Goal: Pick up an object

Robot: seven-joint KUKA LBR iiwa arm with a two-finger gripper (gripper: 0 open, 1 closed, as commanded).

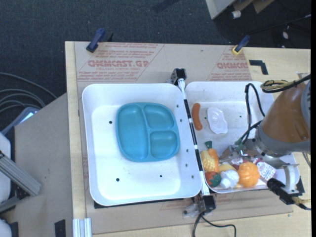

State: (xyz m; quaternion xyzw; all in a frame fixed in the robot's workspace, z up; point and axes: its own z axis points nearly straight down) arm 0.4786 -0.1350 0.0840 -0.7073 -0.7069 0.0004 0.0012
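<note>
Grey arm with orange band reaches down into the right-hand shallow white bin (pixel 232 89), its gripper (pixel 240 151) low among a crowded cluster at the near edge: round orange plastic fruit (pixel 248 174), yellow-orange toy corn cob (pixel 211 160), small white lump (pixel 228 180); cannot tell the claw's state. Likely risk: tight packing means it nudges neighbours or closes on nothing. Orange toy sausage (pixel 197 116) and crumpled white piece (pixel 217 120) lie apart, and the teal divided plastic tray (pixel 147 131) sits in the left-hand white bin (pixel 98 147).
</note>
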